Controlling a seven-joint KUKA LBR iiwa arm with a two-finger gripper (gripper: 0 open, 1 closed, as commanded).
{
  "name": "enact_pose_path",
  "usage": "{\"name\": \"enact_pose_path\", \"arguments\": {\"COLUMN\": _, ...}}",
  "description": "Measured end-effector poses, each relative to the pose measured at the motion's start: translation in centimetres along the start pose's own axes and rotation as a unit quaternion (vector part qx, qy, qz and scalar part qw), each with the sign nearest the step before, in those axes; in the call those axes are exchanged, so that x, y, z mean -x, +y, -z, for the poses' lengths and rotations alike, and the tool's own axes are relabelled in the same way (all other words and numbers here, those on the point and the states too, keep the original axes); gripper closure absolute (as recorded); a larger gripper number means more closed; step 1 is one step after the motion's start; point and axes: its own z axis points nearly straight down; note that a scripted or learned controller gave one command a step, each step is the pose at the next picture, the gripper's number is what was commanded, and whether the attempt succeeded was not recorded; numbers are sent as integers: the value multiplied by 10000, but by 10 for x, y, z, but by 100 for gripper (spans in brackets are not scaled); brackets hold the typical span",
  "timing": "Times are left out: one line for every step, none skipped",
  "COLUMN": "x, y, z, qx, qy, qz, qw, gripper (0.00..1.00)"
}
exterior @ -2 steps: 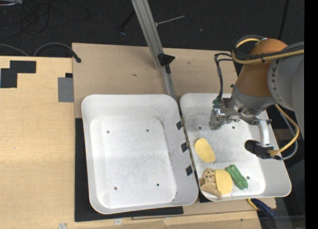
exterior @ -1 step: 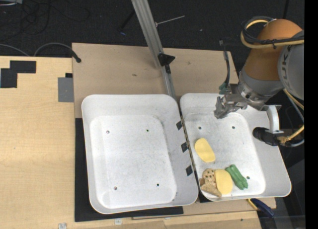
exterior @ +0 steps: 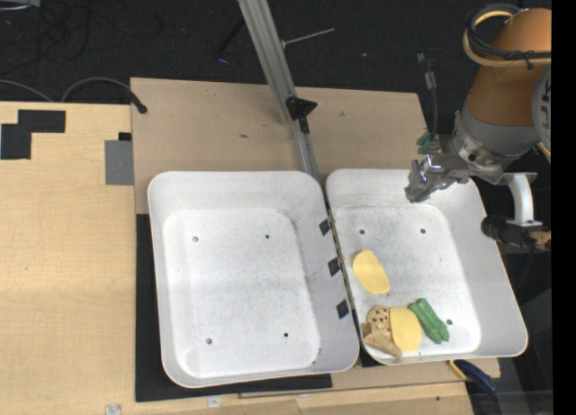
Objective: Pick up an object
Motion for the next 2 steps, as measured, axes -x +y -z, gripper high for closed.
{"name": "enact_pose_path", "arguments": {"x": 1, "y": 1, "z": 32, "qx": -5, "qy": 4, "qz": 3, "qw": 10000, "gripper": 100}}
{"name": "enact_pose_path", "arguments": {"x": -50, "y": -12, "z": 12, "qx": -40, "qy": 15, "qz": 12, "qw": 10000, "gripper": 100}}
